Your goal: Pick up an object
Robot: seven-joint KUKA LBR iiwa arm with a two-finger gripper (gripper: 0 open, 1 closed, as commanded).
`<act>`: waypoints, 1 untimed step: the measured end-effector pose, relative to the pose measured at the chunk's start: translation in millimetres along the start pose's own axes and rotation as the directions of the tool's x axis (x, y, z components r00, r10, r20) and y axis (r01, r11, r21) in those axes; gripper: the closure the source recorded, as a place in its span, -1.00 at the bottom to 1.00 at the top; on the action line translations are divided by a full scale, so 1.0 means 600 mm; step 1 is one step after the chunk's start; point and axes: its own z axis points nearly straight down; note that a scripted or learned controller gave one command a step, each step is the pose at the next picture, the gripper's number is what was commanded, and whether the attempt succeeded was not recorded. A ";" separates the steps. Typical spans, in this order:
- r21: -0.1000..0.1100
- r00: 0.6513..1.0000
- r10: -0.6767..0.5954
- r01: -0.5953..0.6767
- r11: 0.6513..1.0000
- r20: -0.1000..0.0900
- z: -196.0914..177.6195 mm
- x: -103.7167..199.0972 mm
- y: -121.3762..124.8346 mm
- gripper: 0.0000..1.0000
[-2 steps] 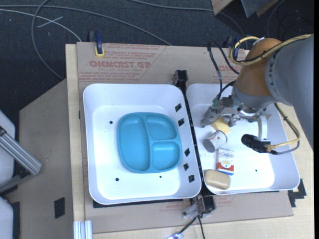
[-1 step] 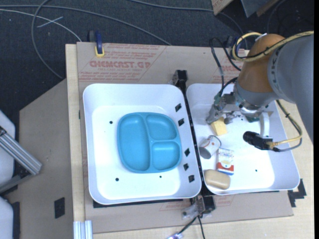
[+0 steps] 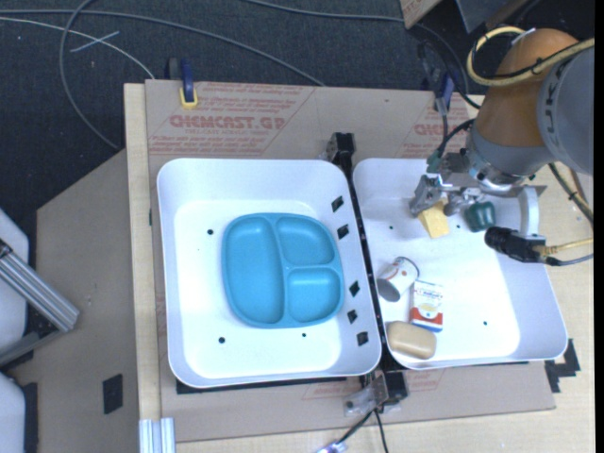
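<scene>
The gripper (image 3: 440, 206) hangs over the far part of the right bin (image 3: 528, 319), and its 2 fingers are closed on a small yellow block (image 3: 435, 223), which sits between the fingertips. Whether the block touches the bin floor, I cannot tell. Nearer to the camera in the same bin lie a small white cup-like object (image 3: 398, 277), a white carton with red and blue print (image 3: 427, 306), and a beige oval object (image 3: 411, 340) at the near edge. The left bin (image 3: 189, 206) holds a blue divided plate (image 3: 281, 269) with 3 compartments.
</scene>
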 end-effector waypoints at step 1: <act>0.002 1.000 0.000 0.000 1.000 -0.001 -0.081 -0.007 -0.011 1.00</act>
